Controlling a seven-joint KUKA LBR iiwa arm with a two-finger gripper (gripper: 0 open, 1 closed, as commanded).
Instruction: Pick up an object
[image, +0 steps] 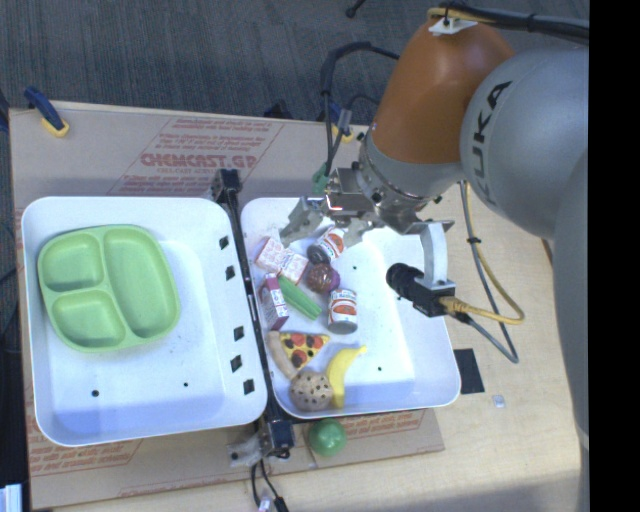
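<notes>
Gripper (325, 222) sits over the upper part of the right bin (420, 360); fingers spread apart, nothing between them. Just below the fingertips: a small can (331, 243) with red-and-white label, lying tilted beside a dark purple lump (321, 275). Lower in the bin: second can (343, 311), pizza slice (301, 347), banana (341, 372), cookie (311, 391). Left bin (200, 390) holds a green divided tray (106, 286).
</notes>
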